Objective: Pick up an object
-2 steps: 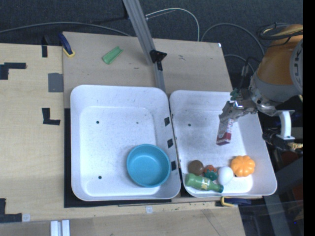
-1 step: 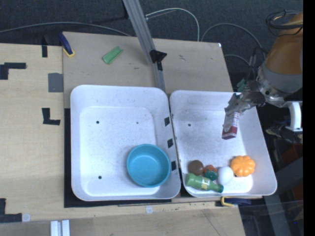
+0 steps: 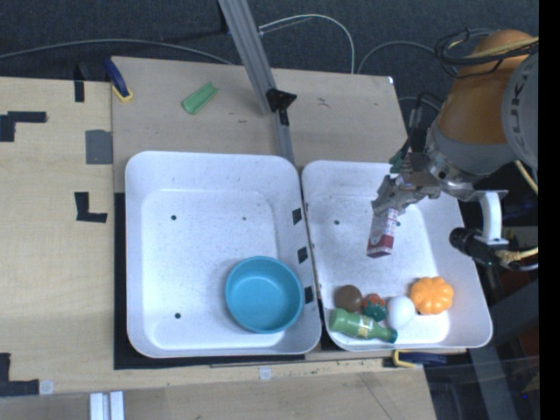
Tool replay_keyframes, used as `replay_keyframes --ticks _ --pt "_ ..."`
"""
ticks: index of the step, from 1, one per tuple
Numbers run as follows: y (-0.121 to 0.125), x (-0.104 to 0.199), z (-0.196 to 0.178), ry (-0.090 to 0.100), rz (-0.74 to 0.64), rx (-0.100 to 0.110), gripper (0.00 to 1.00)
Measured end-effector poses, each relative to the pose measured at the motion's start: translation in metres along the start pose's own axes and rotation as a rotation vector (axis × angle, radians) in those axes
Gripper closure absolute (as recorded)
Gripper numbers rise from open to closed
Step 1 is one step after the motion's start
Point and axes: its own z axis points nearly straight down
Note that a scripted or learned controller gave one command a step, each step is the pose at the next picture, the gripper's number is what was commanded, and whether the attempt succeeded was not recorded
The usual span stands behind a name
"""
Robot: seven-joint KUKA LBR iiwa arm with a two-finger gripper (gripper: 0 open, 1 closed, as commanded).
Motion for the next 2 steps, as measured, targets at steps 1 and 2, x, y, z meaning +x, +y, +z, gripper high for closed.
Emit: replay_keyframes --ticks 1,2 --pt "-0.002 0.058 -0.006 0.001 -0.003 -0.001 1.0" --pt "0.004 0.114 -0.004 0.0 -0.002 -0.001 1.0"
